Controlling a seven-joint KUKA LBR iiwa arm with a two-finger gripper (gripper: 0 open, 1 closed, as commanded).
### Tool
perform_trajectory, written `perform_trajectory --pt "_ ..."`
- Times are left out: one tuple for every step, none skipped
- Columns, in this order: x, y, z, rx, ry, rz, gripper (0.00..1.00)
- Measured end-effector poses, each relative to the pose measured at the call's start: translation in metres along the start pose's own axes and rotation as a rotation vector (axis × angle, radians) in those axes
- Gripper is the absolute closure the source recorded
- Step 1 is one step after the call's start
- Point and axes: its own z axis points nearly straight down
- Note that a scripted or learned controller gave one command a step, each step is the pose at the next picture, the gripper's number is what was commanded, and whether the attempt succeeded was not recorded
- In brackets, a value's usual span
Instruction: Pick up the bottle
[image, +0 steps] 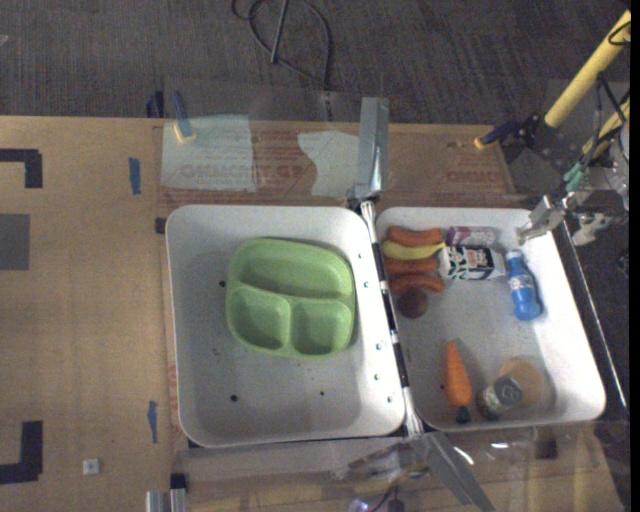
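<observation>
White right-hand bin (585, 375), blue bottle (522, 287) lying near its far right wall, just right of milk carton (470, 262). Gripper (537, 219) poised beyond bottle's cap, apart; spread or pinched, impossible to tell. Approach stage: needed lowering astride bottle.

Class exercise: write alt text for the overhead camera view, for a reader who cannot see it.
A blue bottle lies in the right white bin beside a small carton, hot dogs, a carrot and a can. The gripper hovers at that bin's far right corner. The left bin holds a green divided plate.
</observation>
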Motion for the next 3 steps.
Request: perform_trajectory --pt "-0.034 0.005 0.12 -0.001 0.0 -0.103 0.0" --pt "-0.021 -0.022 0.188 -0.004 0.015 -0.099 0.0" --pt "-0.025 -0.022 0.177 -0.007 0.006 -0.096 1.0"
